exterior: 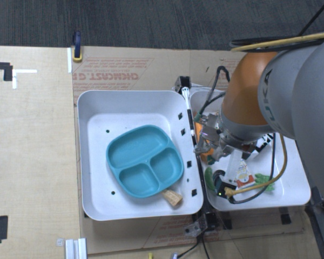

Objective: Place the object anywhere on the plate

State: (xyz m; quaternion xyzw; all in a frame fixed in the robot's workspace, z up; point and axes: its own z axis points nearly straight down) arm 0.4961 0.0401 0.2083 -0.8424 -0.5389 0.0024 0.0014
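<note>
Over the right bin (291,190) the gripper (218,144) hangs, fingers hidden, perhaps mid-pick; the plate (144,161) has no object on it yet.

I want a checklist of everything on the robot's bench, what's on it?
Surface: cardboard-covered bench bearing two white bins, left bin, right bin.
Job's things: blue three-part plate in the left bin; a tan cork-like piece touching its lower edge.
Clutter: green and orange items in the right bin.
Pincer: over the right bin, under the arm's wrist.
Cables: black cable looping below the arm.
Surroundings: dark floor.
</note>
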